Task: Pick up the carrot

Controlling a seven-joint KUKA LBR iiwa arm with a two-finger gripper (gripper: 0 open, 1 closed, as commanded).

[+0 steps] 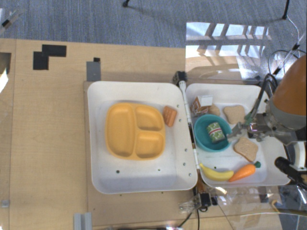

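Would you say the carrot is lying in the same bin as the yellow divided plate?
No, the carrot lies in the right bin beside the banana, while the yellow divided plate sits in the left bin.

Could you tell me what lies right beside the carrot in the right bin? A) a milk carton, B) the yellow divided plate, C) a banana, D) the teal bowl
C: the carrot lies at the near edge of the right bin, its tip meeting the end of the banana.
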